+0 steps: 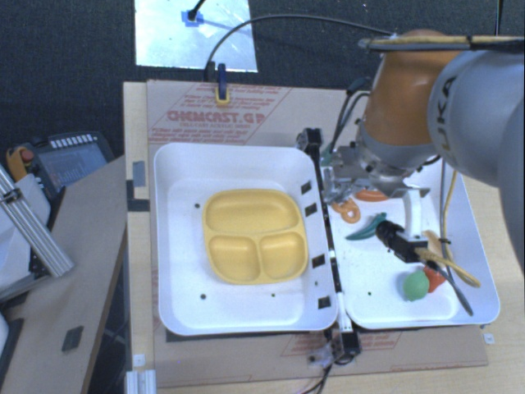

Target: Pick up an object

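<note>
My gripper [337, 189] hangs low over the far left corner of the right bin [480, 306], beside the wall between the two bins. An orange ring [349, 213] lies just below and to the right of it. A thin orange piece [372, 194] shows right beside the gripper, partly hidden under the wrist. A teal curved piece [366, 227] lies nearer the bin's middle. Toward the front right sit a green rounded object [416, 286], a small red piece [435, 279] and a yellow utensil [449, 263]. I see nothing held.
The left bin [176, 220] holds a yellow divided tray [253, 235] at its middle. The large grey and orange arm [435, 97] covers the right bin's far side. A thin dark rod [461, 295] lies by the yellow utensil.
</note>
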You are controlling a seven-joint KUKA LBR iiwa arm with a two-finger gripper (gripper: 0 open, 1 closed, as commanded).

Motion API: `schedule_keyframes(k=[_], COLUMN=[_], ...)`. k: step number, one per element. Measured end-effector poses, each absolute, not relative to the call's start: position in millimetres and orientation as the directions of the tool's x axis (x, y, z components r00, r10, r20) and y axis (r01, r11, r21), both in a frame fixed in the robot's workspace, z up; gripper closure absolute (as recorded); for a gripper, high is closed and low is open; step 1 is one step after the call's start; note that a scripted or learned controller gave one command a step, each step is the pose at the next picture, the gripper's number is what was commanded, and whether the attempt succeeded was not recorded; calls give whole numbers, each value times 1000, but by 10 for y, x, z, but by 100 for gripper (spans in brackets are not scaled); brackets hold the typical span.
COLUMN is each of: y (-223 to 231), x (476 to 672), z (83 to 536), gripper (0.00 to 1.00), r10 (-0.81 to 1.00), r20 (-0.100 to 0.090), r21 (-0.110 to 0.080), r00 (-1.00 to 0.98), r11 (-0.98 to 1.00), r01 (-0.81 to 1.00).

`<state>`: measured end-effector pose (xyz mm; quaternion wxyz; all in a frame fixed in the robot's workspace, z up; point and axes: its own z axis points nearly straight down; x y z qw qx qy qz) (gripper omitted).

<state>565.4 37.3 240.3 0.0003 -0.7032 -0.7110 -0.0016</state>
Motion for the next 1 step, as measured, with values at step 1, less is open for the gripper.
schedule_keyframes(k=[1], y=[928], x=[5634], z=[2312], gripper=[100], r10=[1000], r20=[2], r21=[0], r00=[-10], r11=[10], r01=[1000])
